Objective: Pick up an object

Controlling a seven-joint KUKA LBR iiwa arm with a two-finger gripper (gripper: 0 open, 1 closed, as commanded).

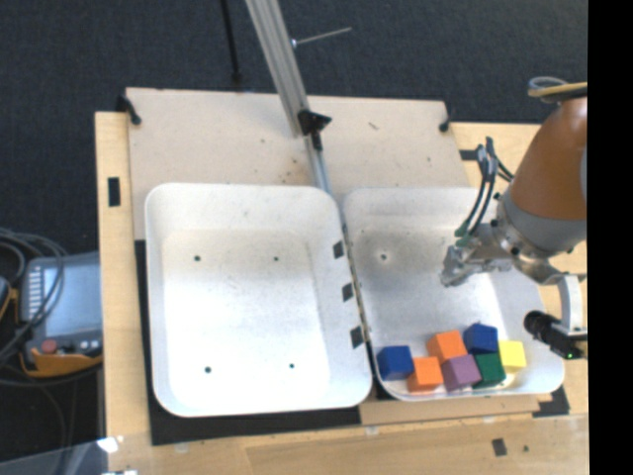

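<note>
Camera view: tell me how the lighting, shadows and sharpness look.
Camera view: lighting is even and soft, with no harsh glare on the white bins; the tool looks slightly blurred and casts only a faint shadow on the right bin's floor; the coloured blocks read clearly; the dark floor around the bench lacks detail.

a robotics lab bench

a plywood bench (111, 265) stands on dark carpet (59, 47), bearing two shallow white bins (247, 201) side by side under a slanted aluminium rail (275, 43). the grey and orange robot arm (554, 166) reaches in from the right, and a handheld control pad (54, 305) with cables lies at the left. small coloured blocks (455, 356) sit in the right bin.
</note>
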